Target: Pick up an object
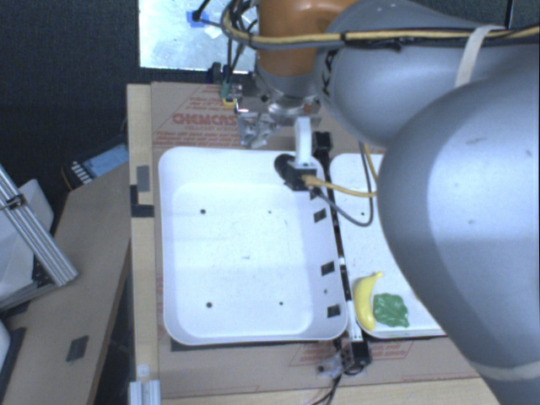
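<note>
The jaws (pixel 253 132) hang over the far edge of the left bin (pixel 181 226), just beyond its back rim, and whether they are spread or pressed together cannot be told from this slant; nothing shows between them. The task's candidates lie in the right bin (pixel 359 201), at its near corner: a yellow banana (pixel 365 302) lying just beside a green object (pixel 391 310), the two touching or nearly so, both close to the divider between the bins. From the jaws, these things lie well apart, toward the near side of the tabletop (pixel 101 251) and across to the right; the banana's long axis runs roughly from far to near, curving slightly, along the bin's inner wall. The grey arm (pixel 456 184) crosses above much of the right bin and hides most of it; the coming move, as I judge it, calls for a long traverse toward the near right corner before any descent.
</note>
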`<move>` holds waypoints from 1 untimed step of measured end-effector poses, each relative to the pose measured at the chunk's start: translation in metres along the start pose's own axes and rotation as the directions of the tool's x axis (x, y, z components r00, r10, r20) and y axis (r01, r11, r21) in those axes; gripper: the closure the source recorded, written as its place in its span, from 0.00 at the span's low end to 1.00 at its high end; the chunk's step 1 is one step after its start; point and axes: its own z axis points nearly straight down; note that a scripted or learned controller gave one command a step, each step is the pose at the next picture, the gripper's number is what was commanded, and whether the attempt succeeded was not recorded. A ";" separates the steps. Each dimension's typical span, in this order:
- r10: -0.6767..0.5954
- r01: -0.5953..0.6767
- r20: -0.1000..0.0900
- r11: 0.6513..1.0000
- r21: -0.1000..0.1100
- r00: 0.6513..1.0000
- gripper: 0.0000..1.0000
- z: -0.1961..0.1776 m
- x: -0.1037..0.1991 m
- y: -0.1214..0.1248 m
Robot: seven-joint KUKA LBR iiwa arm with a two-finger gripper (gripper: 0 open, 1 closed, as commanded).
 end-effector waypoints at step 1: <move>-0.012 0.012 0.000 1.000 0.026 1.000 1.00 0.067 0.051 -0.062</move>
